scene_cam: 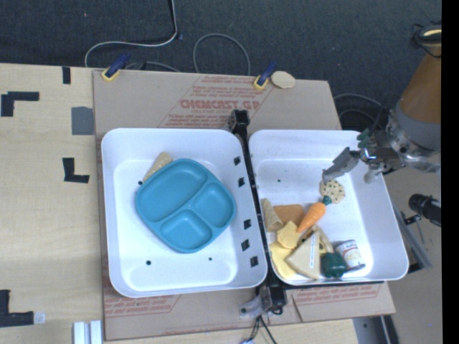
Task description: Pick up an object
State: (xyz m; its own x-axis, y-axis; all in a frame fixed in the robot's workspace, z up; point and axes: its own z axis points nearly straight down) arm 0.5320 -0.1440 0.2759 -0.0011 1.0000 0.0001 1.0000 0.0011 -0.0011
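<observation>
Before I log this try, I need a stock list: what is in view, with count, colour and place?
Bins: two, white, side by side on the bench.
Divided tray: one, blue, left bin.
Carrot: one, orange, right bin.
Spotted cookie: one, pale, right bin, near the gripper.
Small jar: one, white with red, right bin's near corner.
Pale food pieces: several, yellowish, heaped beside the carrot.
Gripper: one, grey, above the right bin.

Left bin (122,264) holds blue divided plate (186,204). Right bin (391,249): toy carrot (311,217), cookie (331,189), food pile lower centre. Gripper (341,166) hovers above cookie.
</observation>
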